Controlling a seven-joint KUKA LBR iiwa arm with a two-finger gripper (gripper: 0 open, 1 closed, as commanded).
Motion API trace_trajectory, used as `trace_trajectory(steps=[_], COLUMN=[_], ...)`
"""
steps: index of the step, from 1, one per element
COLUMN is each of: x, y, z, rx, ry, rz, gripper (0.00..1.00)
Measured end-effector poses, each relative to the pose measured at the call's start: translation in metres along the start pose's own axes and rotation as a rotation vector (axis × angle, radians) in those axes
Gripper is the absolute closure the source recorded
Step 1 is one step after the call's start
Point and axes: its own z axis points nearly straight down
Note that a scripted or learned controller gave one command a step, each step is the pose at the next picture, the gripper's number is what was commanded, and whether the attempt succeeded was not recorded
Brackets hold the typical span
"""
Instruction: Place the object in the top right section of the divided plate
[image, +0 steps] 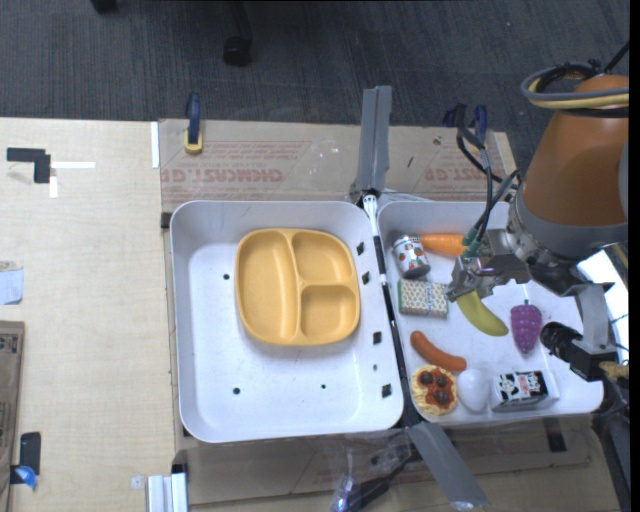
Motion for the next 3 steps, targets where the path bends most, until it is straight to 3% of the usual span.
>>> trace_trajectory(steps=[1,2,3], x=[0.072,0.106,0.017], y=[0.040,0.062,0.093], z=[0.082,0.068,0.070], rx=[0.003,-0.001,-0.003], ry=[0.001,0.000,0.000], rz=[-0.131,-0.472,-0.670], gripper=[1.00,1.00,1.00])
